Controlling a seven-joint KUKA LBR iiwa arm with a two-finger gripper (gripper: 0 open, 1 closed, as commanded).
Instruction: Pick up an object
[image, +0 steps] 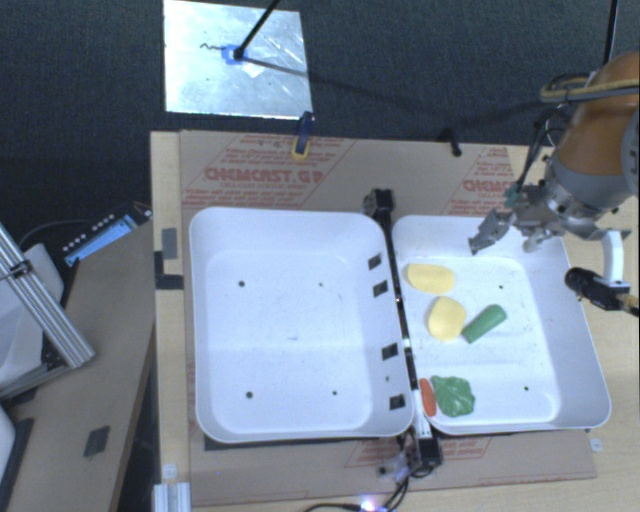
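Above right bin's (575, 330) far edge | claw (510, 232) | fingers spread, holding nothing

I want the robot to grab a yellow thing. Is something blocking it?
Nothing visible blocks it. The end effector hangs over the right bin's back edge, and the nearer yellow piece lies in the open below and to its left. The green cylinder touches only the other yellow piece.

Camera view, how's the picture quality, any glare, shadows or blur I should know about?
Camera view: soft and slightly blurry overall; the shiny foil sheet at top reflects light; the two white bins look bright with shading along their walls; the gripper is indistinct, its fingers hard to read.
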